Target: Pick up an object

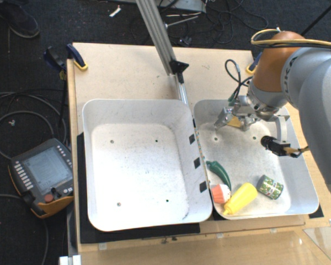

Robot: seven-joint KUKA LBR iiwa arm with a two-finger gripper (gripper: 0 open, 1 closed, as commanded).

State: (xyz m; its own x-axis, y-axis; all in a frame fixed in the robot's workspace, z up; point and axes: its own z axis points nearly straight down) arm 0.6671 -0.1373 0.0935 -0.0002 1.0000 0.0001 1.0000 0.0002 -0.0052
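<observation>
Find the gripper [223, 120] low over the far part of the right bin [245, 162], on the side nearest the other bin [138, 164]. Can't tell open vs closed from this angle. See nothing clamped in it, so prob. not holding anything; judge the pick as not yet done.

Look to the near end of the same bin for all candidates, well apart from the gripper: green pod [219, 173], red-and-white toy [220, 192], yellow tube [241, 197], small green can [271, 187].

Take the green pod as closest target. Sits almost straight toward the near edge from the gripper, close to the inner wall. Long axis diagonal, far-left to near-right in the view. Calls for a pull-back toward the near edge w/ little sideways travel, then a wrist turn to close across the narrow width, not along the length.

Note the red-and-white toy just past the pod's near tip, and the yellow tube right beside that, poss. touching. Crowded there, so risky for a clean grab. Consider the can too: stands clear of the rest, but further off to the right & needs more sideways travel.
</observation>
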